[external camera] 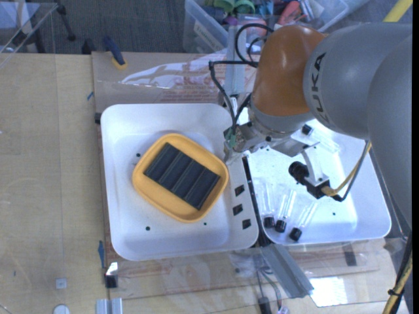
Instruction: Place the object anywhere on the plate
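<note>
Gripper point(237, 139) sits over the seam between bins; finger state can't be told. Yellow plate point(145, 182) with dark ribbed insert lies at its 8 o'clock, left bin. Clear tubes point(283, 209), likely the object, lie at 5 o'clock in right bin point(366, 208), long axes roughly 12–6.

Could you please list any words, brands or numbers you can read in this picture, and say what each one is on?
"UKA", the visible end of the maker's name, runs in dark letters up the grey arm.
The printed pinkish sheet behind the bins is too blurred to read.
I can read nothing else.
</note>
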Controlling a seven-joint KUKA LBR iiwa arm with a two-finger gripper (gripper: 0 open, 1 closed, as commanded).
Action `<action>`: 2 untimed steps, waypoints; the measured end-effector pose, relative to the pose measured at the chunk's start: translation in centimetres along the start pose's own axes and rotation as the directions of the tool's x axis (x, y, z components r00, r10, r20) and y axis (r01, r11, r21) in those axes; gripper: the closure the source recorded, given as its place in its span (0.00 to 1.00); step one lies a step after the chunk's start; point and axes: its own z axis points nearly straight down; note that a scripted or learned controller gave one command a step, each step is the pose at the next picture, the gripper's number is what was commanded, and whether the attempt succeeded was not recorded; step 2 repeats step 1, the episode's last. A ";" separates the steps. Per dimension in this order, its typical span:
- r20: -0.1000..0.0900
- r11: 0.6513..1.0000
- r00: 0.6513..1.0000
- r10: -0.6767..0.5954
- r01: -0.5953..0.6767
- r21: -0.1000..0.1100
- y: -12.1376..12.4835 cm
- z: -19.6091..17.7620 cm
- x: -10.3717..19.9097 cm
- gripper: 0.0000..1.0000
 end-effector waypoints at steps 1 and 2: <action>0.000 1.000 1.000 0.000 0.000 0.000 0.0 0.0 0.0 0.00; 0.000 1.000 1.000 0.000 0.000 0.000 0.0 0.0 0.0 0.00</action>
